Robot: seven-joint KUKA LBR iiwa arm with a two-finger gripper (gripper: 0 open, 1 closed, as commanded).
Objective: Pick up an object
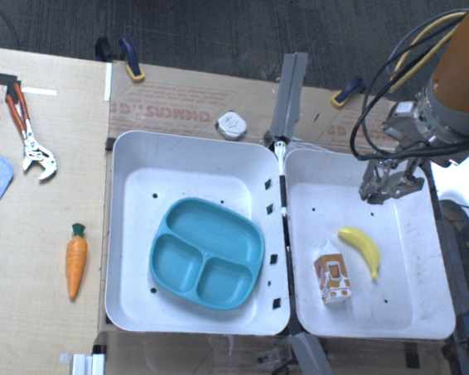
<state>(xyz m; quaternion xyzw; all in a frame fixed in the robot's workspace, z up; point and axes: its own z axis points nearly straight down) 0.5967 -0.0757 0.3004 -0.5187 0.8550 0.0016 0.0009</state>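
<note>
From my remote station I log: claw (390,187) over the right bin's (420,327) far side, finger state I cannot tell; banana (361,249) and small carton (333,277) below it; teal divided plate (207,253) in left bin (128,213).

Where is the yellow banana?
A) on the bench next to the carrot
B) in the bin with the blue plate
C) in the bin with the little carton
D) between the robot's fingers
C: the banana lies in the right bin beside the small carton, below the gripper.
</note>
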